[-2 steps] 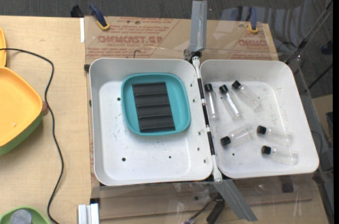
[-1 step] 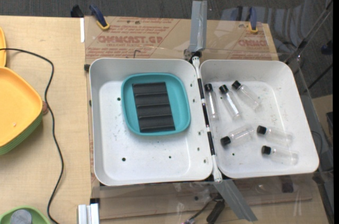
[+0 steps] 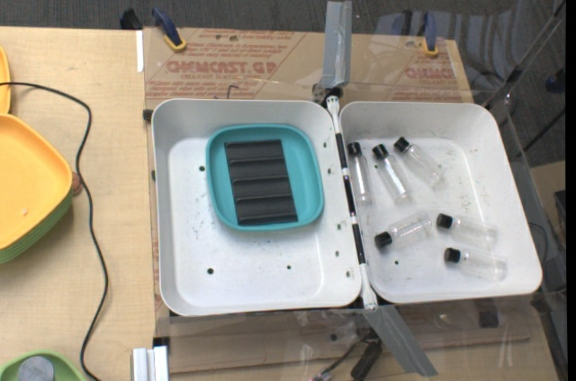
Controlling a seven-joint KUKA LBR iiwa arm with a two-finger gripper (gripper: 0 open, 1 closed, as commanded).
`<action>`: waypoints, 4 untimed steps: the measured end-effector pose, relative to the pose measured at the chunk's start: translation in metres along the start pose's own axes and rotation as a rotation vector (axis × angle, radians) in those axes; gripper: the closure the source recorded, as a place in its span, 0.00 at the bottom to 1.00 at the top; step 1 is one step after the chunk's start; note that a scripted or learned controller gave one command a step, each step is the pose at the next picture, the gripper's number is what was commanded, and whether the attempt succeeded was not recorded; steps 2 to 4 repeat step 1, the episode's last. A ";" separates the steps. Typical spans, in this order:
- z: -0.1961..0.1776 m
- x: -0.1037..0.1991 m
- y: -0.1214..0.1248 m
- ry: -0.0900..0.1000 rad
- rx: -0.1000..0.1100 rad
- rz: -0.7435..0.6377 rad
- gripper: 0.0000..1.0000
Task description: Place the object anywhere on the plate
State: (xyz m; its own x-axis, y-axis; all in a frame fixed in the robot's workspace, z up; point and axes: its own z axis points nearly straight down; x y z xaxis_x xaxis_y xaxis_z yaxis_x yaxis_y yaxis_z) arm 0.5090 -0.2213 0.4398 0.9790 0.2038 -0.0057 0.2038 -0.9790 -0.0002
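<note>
Bins number two: shallow white plastic trays side by side on the wooden bench (image 3: pixel 81 217). The left bin (image 3: pixel 180 271) holds one teal square plate (image 3: pixel 310 181) with rounded corners, and on that plate lies one dark grey ribbed rectangular block (image 3: pixel 260 182), roughly centred. The right bin (image 3: pixel 513 181) holds six clear plastic vials with black caps, lying flat and scattered: one along the left wall (image 3: pixel 357 170), one beside it (image 3: pixel 389 171), one further up (image 3: pixel 414 159), one lower at centre (image 3: pixel 402 232), one to the right (image 3: pixel 463 228) and one near the front right corner (image 3: pixel 474 260). Stacked orange and green dishes (image 3: pixel 27 190) sit at the bench's left edge, with a black cable (image 3: pixel 88 190) running past them
</note>
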 end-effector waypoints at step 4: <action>0.000 0.017 0.004 0.000 0.000 -0.001 0.00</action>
